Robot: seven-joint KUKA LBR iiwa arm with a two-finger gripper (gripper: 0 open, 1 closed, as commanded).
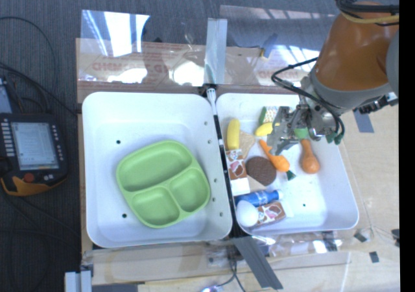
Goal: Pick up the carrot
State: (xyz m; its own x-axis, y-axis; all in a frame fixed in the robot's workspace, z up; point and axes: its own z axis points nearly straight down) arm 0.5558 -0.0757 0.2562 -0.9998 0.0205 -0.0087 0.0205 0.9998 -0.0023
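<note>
Now: claw [283,136] low over the right bin [337,187], just above the carrot [275,158].
Carrot lies tilted nr bin centre, touching a brown round cookie [260,170]; claw tips sit by its upper end, but can't tell how far open or if anything's gripped. Orange gourd-like veg [308,158] just right of it, yellow corn [233,133] w/ lemon [263,130] up-left. Green divided plate [163,183] in left bin [104,122].

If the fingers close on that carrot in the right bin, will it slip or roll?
The carrot looks tapered and smooth, so it may squirt out toward its thin end. Round-bodied, it would probably roll if nudged. It looks like stiff plastic, unlikely to bend.
</note>
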